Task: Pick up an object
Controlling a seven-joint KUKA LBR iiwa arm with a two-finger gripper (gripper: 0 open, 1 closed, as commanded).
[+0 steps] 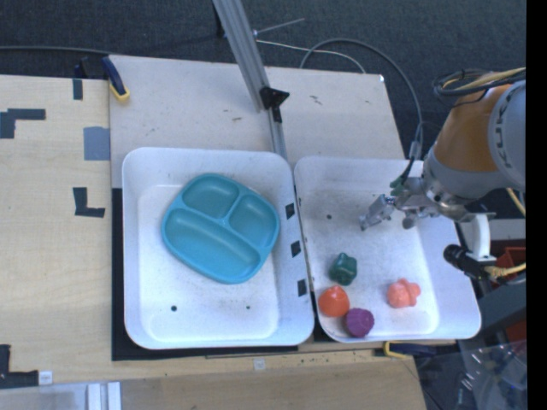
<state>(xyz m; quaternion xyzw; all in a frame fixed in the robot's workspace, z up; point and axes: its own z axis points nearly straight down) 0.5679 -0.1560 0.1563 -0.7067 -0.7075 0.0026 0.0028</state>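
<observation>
Several small objects lie in the right bin (444,323): a dark green piece (344,268) near the middle, an orange-red one (334,301) and a purple one (360,321) at the front edge, and a salmon-pink one (403,294) to their right. My gripper (389,219) hangs over the bin's upper middle, above and to the right of the green piece. It is open, with nothing between its fingers (370,219).
The left bin (137,254) holds a light blue divided plate (222,226). A slanted metal rail (248,49) runs down to the bins' shared wall. Cables lie behind the right bin, and the arm's grey and orange body (474,143) covers its right side.
</observation>
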